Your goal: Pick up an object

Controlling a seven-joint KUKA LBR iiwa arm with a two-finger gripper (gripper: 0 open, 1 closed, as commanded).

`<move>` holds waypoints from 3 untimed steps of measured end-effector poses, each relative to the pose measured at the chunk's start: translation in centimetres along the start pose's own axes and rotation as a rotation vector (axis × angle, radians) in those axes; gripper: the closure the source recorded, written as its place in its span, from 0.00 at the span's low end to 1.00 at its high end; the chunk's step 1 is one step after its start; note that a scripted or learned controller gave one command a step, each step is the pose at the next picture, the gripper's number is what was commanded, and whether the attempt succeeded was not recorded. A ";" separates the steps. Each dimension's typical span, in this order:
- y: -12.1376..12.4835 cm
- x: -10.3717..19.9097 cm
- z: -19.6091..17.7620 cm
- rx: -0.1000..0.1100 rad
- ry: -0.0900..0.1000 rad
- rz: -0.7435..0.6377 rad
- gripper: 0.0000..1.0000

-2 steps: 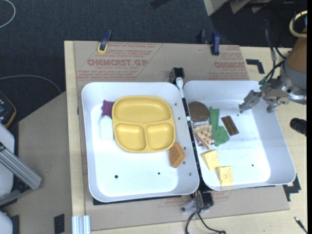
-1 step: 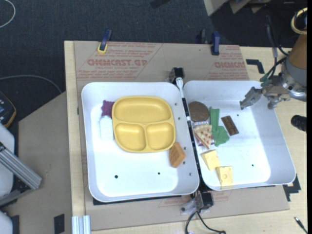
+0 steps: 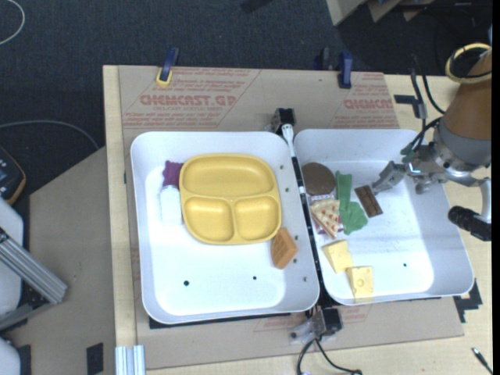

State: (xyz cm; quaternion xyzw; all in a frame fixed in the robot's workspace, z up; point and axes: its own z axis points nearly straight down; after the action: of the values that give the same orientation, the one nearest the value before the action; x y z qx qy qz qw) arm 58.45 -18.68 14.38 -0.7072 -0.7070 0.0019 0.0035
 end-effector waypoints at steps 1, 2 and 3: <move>-0.1 0.1 5.4 -0.001 0.000 -0.001 0.00; 0.1 0.0 3.9 -0.009 -0.003 0.000 1.00; 0.2 0.3 -0.4 -0.013 -0.005 -0.001 1.00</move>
State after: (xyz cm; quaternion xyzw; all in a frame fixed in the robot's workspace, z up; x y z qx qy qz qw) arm 58.65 -18.40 14.82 -0.7069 -0.7073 -0.0012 -0.0029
